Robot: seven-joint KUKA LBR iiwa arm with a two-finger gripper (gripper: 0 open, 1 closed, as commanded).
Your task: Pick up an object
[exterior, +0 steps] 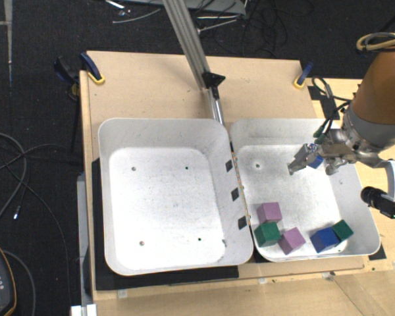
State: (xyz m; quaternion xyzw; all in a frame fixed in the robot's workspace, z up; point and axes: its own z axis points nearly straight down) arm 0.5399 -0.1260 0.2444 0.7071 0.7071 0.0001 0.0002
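A small blue block point(315, 162), too hidden to show its long axis, sits between the fingers of the two-finger metal gripper point(314, 161), which is clenched on it and raised above the right white bin point(276, 143) at the frame's right. Low in that bin lie two purple cubes point(270, 211), two green cubes point(268, 233) and a blue cube point(324, 239). The left white bin point(164, 196) rests beside it on the tan wooden bench point(184, 84), over dark floor with cables.

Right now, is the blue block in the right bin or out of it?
In. The blue block lies on the right bin floor near its front rim, beside a green block.
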